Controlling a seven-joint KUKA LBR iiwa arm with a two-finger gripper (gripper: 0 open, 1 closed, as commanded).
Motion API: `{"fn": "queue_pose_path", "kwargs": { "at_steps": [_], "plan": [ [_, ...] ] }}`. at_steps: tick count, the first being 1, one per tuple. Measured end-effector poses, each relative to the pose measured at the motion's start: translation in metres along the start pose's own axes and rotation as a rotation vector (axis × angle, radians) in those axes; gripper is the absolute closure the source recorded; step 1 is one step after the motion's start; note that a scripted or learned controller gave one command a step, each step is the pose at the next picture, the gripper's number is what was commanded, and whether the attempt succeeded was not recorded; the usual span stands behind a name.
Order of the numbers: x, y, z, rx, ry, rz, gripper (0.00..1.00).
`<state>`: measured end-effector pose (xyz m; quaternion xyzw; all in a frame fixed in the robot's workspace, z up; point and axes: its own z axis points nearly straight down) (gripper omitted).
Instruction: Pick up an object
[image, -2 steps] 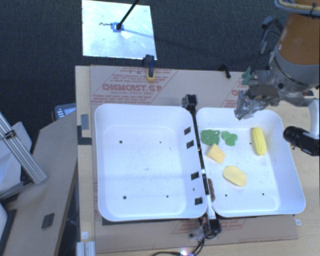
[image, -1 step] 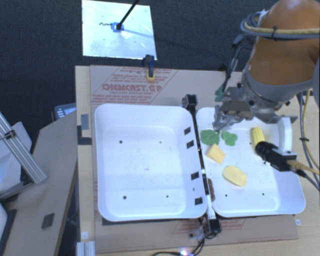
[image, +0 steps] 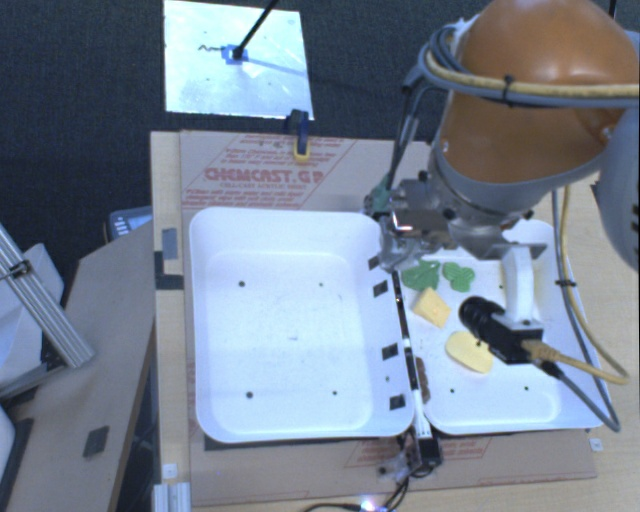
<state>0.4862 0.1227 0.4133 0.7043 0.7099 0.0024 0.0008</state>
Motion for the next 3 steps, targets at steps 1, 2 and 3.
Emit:
{"fn": "queue_pose_path", "kwargs": {
  "at_steps": [1, 2, 3],
  "plan": [
    [0.019, 0.001, 0.001, 0.002, -0.001, 0.003, 1.0],
    [0.021, 0.001, 0.013, 0.003, -0.002, 0.003, 1.0],
    [0.043, 0.001, 0.018, 0.003, -0.002, 0.002, 1.0]
  ]
}}
